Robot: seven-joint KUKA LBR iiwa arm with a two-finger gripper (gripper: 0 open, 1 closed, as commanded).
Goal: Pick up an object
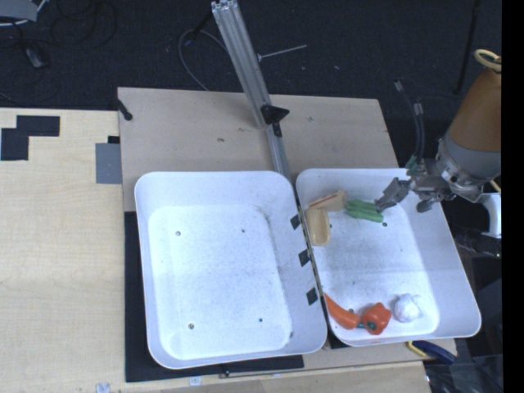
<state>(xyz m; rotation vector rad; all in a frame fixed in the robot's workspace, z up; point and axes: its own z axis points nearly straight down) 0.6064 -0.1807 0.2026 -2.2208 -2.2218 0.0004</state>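
Note:
The right bin (434, 252) holds several objects. A green oblong piece (363, 211) lies near its back, with a tan block (318, 223) at the left wall beside it. An orange and red pepper-like toy (362, 316) and a white ball (407, 307) rest at the front. My gripper (405, 204) hangs over the back right of this bin, just right of the green piece. Its fingers are open and spread, one fingertip (386, 202) close to the green piece's right end. Nothing sits between them.
The left bin (217, 268) lies beside the right one, their walls meeting at black clips (303, 256). A slanted aluminium bar (250, 76) rises behind the bins. Cables lie on the dark floor at the back.

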